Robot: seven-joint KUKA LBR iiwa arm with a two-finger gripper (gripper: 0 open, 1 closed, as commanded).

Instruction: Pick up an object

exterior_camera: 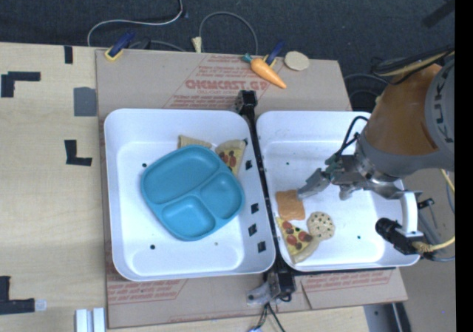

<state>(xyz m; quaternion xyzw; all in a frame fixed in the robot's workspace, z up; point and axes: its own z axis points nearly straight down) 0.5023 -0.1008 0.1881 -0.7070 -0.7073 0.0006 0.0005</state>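
Note:
In the right bin [347,131] an orange toast-like square [290,205] lies near the left wall. A round cookie [321,225] and a pizza slice [297,239] lie just in front of it. My gripper [310,184] reaches in from the right and hangs low, its tip just above and to the right of the toast's upper right corner. Nothing shows as held in it. The left bin [122,175] holds a blue divided plate [194,191], with another pizza slice [232,153] and a tan flat piece [192,142] sticking out from behind it.
A toy carrot [267,72] and a small beige disc [297,61] lie on the cardboard behind the bins. A black divider clip [246,105] sits between the bins. The arm's body [403,138] overhangs the right bin's right side.

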